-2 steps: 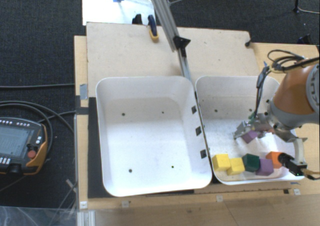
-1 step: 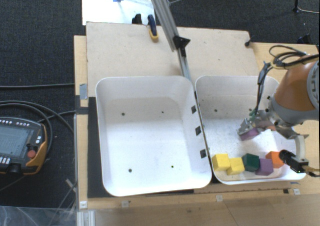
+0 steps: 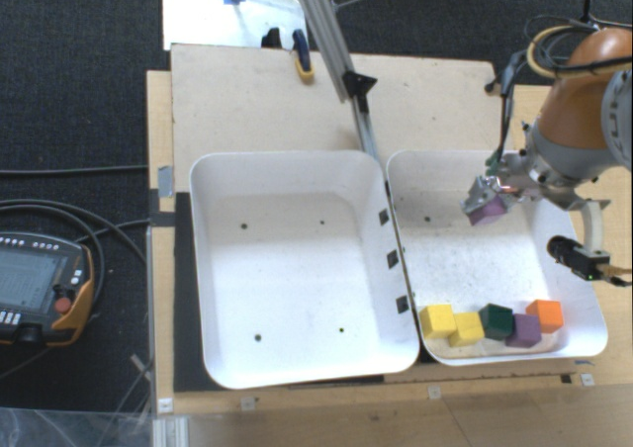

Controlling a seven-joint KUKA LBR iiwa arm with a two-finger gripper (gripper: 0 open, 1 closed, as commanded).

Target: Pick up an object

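Pincer [image 3: 489,200] over right bin [image 3: 593,336], clenched on small purple block [image 3: 486,213]; fingertips blurred, arm cut off at right edge.

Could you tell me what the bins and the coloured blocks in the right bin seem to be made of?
Bins: probably moulded plastic, smooth white walls with rounded corners and a faint sheen. Blocks: possibly foam or painted wood, with matte, evenly coloured faces; the view cannot settle which.
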